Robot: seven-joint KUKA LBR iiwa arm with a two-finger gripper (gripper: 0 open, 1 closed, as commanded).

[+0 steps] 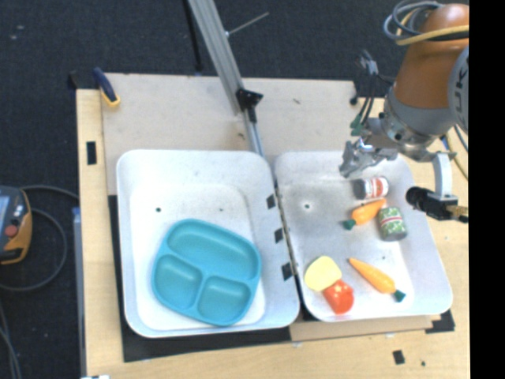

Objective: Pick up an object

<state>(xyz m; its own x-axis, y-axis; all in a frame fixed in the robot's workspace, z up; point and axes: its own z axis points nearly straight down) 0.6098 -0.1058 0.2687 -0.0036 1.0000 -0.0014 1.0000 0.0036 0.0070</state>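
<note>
My gripper [353,163] hangs over the far part of the right bin [316,188], reaching in from the upper right. Just below and right of it lies a small red-and-white can [372,188] on its side. An orange carrot [366,212] lies a little nearer, with a green can [391,224] to its right. Toward the front of the bin lie a second carrot [375,275], a yellow piece [322,272] and a red pepper [339,297] touching it. Nothing shows in the gripper.
The left bin [158,180] holds a blue divided plate [207,272] at its front. A grey metal pole [221,54] slants down to the gap between the bins. The bench edge runs around both bins.
</note>
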